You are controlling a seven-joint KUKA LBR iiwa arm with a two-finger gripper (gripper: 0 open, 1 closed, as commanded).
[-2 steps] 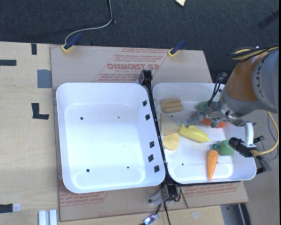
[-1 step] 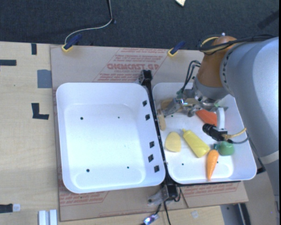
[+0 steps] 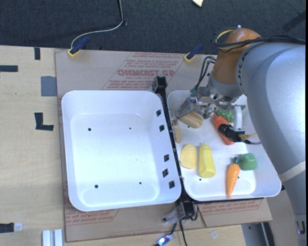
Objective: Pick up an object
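My end effector (image 3: 191, 108) is low over the far left part of the white bin on the view's right (image 3: 267, 186), reaching in from that side at a slant. It sits right over a tan, bread-roll-shaped piece (image 3: 192, 120), and its tip meets the top edge of that piece in the picture. From this angle I cannot tell how far it is open, nor whether it has hold of the roll or is only touching it.

The roll lies near the bin's left wall, in the far half. Just beside it, against that wall, is a smaller tan sliver (image 3: 177, 132). On the other side, partly under my wrist, is an orange-red piece with a bit of green at its far end (image 3: 218, 122).

Nearer the camera, two yellow pieces lie side by side and touching: a rounded one (image 3: 189, 156) and a longer one (image 3: 207, 161). To their right an orange carrot (image 3: 232, 179) points toward the near rim, with a green lump (image 3: 248, 161) at its far end.

The other white bin (image 3: 72, 137) adjoins this one on the view's left. Both rest on a cardboard sheet with red print (image 3: 138, 76), which lies on the wooden tabletop (image 3: 20, 152).
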